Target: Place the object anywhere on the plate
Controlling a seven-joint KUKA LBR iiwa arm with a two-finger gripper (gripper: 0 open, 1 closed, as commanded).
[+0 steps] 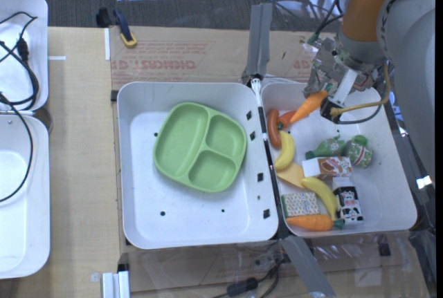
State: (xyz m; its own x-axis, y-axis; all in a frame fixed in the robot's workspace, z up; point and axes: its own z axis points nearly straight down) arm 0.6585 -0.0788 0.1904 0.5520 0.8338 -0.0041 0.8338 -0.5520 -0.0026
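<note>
On the worktop the left bin holds the bare green plate, while over the right bin the pincer grips a toy carrot, apparently lifted; next, carry it left onto the plate.

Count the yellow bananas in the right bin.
2. One yellow banana lies along the bin's left wall beside the red sausage; the other lies lower, above the orange carrot. More may be hidden.
</note>
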